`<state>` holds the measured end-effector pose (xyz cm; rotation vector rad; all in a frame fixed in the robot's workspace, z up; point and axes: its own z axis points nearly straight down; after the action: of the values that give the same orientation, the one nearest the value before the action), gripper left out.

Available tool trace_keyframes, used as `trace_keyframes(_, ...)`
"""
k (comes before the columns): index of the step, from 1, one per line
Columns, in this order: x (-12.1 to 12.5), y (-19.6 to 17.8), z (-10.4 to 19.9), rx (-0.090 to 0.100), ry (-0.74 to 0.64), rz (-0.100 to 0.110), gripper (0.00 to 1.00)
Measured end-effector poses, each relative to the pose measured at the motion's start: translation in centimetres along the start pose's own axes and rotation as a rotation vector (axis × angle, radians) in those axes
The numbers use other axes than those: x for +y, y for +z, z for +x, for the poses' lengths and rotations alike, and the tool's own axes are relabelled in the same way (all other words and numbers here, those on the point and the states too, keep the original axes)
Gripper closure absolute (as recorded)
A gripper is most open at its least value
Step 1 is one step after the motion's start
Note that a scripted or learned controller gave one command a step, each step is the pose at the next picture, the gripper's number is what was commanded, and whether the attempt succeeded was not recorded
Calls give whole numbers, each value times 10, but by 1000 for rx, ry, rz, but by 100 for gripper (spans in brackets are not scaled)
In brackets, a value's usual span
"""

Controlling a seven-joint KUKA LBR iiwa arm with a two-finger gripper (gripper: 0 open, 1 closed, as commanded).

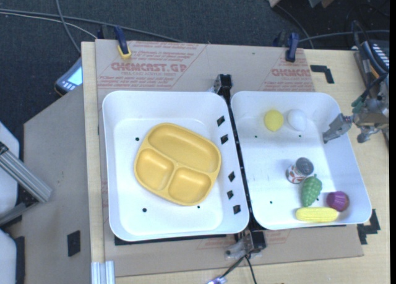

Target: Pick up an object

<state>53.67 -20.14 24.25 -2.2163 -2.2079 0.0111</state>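
Nothing is lifted yet: the pincer (pixel 337 129) is seen at the right bin's (pixel 354 153) edge, its grip state untellable, while the ball (pixel 274 120) and corn (pixel 317 215) lie untouched.

a robot lab bench — a test rig, not a home

two white bins (pixel 111 153) sit on a board (pixel 204 60) held by blue clamps (pixel 122 44), cables (pixel 59 17) trail over dark carpet (pixel 185 4), and toy food such as a plastic corn cob (pixel 317 215) lies in one bin — staged props.
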Motion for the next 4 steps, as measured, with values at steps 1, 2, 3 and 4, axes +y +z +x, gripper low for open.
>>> trace_keyframes(1,3,-7,1,-3,-4,-13,0)
trace_keyframes(2,-6,42,-4,-1,-2,-8,0)
trace_keyframes(3,-3,87,3,-1,-4,-9,0)
trace_keyframes(4,14,122,4,-8,-3,-39,0)
